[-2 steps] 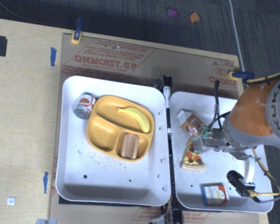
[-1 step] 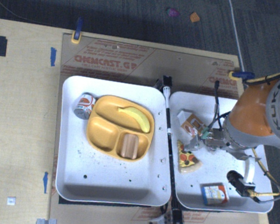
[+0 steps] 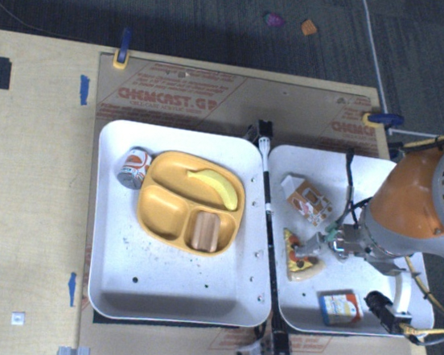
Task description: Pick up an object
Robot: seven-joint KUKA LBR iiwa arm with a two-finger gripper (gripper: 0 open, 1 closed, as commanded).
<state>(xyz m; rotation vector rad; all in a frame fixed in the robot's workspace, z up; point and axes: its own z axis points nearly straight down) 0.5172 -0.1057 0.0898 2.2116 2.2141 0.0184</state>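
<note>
My gripper (image 3: 326, 240) hangs low in the right bin (image 3: 416, 178), near its middle, with the arm coming in from the right. Just below and left of it lies a pizza-slice toy (image 3: 299, 260), very close to the gripper tip; whether they touch is unclear. A clear snack packet with orange contents (image 3: 310, 201) lies up and left of the gripper. A small blue and orange box (image 3: 340, 308) sits near the bin's front edge.
The left bin (image 3: 166, 291) holds a yellow divided plate (image 3: 161, 209) with a banana (image 3: 217, 186) and a brown block (image 3: 204, 231) in its compartments. A drink can (image 3: 132, 167) lies against the plate's upper left.
</note>
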